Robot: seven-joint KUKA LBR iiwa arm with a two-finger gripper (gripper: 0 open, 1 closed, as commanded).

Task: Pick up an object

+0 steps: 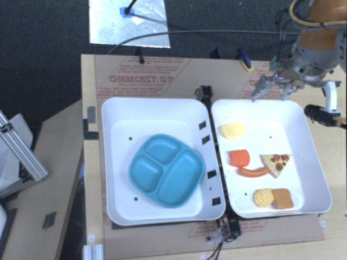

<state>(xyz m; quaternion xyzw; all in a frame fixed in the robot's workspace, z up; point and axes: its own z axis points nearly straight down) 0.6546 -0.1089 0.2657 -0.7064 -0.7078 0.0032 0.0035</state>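
- Above the far rim of the right bin (312,145), the gripper (275,90) hangs with its two fingers spread apart and nothing between them.
- Behind it, the grey arm with its orange band (325,4) comes in from the upper right corner of the view.
- On the right bin's floor, a pale yellow cheese-like piece (232,130) lies nearest the gripper, at the far left, well below the fingertips.
- Nearer the middle sits an orange-red block (239,157), and a curved sausage (254,171) lies just in front of it.
- A pizza slice (276,163) rests to the right of the block, its tip close to the sausage's end.
- At the near edge, a round yellow waffle-like piece (263,197) and a brown cookie (282,198) lie side by side, touching.
- Over in the left bin (116,145), a blue divided plate (167,169) with three compartments lies tilted in the middle.
- Beneath both bins, a brown cardboard sheet (146,75) with red print covers the bench.
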